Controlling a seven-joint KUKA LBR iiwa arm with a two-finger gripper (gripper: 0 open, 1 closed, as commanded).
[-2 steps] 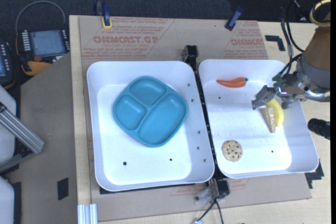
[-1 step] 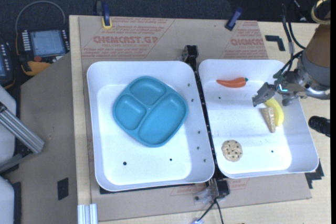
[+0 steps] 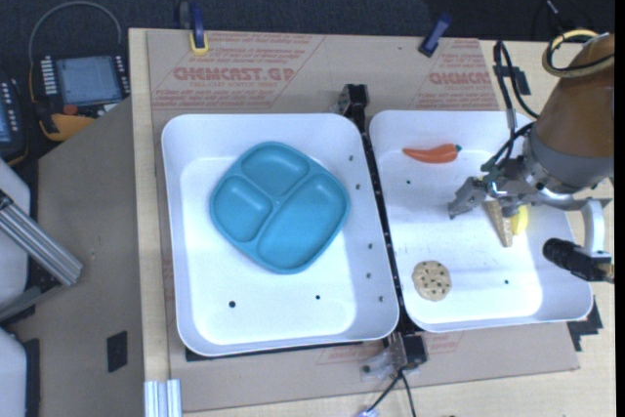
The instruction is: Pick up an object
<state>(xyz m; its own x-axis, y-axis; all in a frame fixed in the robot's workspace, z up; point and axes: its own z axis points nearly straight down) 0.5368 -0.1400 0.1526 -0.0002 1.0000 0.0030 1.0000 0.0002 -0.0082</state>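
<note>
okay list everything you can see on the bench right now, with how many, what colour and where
bins: two, white, side by side on the bench
tray: one, blue, three compartments, in the left bin
chili pepper: one, red-orange with a green stem, at the back of the right bin
cookie: one, tan with dark chips, at the front of the right bin
banana: one, yellow, right side of the right bin, partly covered by the gripper
clamps: two, at the bench's back edge, one with a yellow tip, one blue
arm: one, grey with an orange band, reaching in from the right
gripper: one, dark, over the right bin by the banana
</note>
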